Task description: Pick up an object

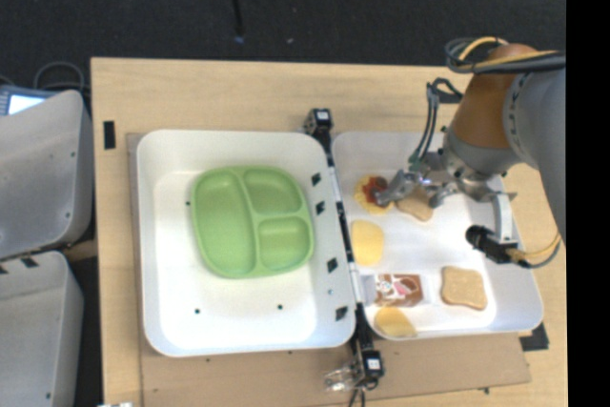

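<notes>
Camera view: gripper low in right bin, over a tan food piece near the red-yellow item. Can't tell jaw state. I'd centre on the tan piece and close squarely before lifting.

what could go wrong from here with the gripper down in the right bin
1. The gripper sits low among crowded items: a tan piece and a red and yellow item lie right beside it, so it may nudge one or catch both.
2. These items look flat, so a grasp could slip.
3. The divider between the bins is near; an item pushed left could wedge against it.
</notes>
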### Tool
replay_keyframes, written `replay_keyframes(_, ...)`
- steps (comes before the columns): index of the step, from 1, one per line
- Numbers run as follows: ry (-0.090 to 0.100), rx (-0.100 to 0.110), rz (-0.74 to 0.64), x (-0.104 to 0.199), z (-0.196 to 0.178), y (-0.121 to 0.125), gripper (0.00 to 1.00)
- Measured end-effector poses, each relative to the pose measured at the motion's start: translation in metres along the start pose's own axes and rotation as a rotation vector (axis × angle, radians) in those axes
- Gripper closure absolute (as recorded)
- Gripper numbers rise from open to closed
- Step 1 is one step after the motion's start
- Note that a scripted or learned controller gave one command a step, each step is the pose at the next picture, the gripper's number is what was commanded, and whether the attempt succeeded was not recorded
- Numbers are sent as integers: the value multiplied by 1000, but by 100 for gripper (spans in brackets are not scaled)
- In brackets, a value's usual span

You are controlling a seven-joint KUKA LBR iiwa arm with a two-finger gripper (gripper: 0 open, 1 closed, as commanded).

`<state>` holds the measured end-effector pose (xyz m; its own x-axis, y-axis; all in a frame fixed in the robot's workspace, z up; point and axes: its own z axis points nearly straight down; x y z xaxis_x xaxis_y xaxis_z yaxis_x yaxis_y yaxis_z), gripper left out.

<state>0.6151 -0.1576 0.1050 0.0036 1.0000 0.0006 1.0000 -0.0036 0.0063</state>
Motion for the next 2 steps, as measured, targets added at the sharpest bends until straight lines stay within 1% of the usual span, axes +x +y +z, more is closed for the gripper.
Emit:
replay_keyframes(1, -2, -12, 1, -1, -15, 3, 100)
replay_keyframes(2, -4, -1, -2, -10, -77, 6, 100)
